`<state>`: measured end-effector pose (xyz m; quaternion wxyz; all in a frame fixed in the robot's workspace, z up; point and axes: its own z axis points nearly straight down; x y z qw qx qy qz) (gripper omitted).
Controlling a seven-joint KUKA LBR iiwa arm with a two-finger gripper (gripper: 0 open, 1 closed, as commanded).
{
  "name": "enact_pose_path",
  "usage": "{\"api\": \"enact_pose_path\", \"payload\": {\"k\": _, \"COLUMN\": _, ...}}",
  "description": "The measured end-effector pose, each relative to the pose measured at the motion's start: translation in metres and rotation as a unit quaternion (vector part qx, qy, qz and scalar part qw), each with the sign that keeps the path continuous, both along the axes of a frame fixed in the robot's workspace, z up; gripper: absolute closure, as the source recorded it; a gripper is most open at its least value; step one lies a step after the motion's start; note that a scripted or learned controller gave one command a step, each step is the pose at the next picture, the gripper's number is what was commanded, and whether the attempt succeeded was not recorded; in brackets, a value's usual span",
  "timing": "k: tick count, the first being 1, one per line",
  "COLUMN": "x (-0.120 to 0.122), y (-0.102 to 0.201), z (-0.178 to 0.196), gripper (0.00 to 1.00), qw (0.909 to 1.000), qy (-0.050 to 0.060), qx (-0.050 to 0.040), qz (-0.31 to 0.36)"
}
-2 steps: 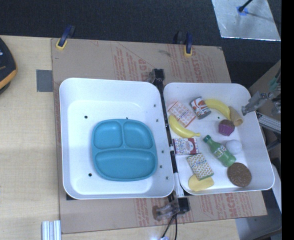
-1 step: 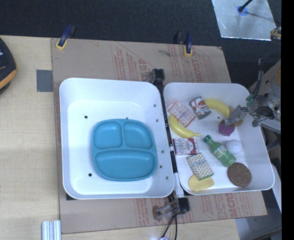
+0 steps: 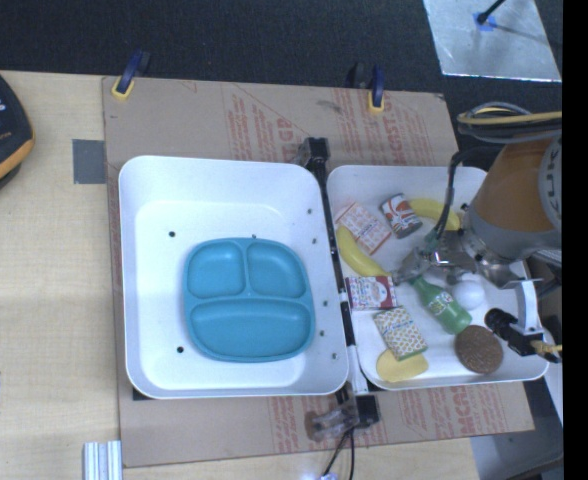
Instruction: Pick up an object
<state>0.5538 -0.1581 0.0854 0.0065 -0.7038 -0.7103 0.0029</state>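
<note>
Crowded right bin point(image 3: 534, 373), arm low over its middle.

Nearest: a round brown cookie-like disc point(image 3: 479, 349), a pale yellow piece point(image 3: 402, 368) under a speckled packet point(image 3: 400, 331). Mid-bin: green bottle point(image 3: 442, 304) lying slantwise, white ball point(image 3: 470, 292) just beside it, gripper point(image 3: 436, 258) right above the bottle's neck; jaws too blurred to tell wide or narrow. Farther: red-and-white carton point(image 3: 371, 291), yellow banana point(image 3: 357, 254), small can point(image 3: 401, 215). Left bin point(image 3: 144, 268) with a blue divided plate point(image 3: 248, 299).

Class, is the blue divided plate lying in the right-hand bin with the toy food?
No, the blue divided plate lies in the left bin.
</note>
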Motion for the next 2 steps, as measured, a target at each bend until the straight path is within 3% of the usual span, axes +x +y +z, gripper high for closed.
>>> {"api": "enact_pose_path", "payload": {"k": 1, "x": 0.080, "y": 0.018, "z": 0.033, "gripper": 0.00, "qw": 1.0000, "qy": -0.009, "qx": -0.0028, "qz": 0.000}}
{"api": "enact_pose_path", "payload": {"k": 2, "x": 0.101, "y": 0.017, "z": 0.006, "gripper": 0.00, "qw": 1.0000, "qy": 0.001, "qx": -0.0020, "qz": -0.002}}
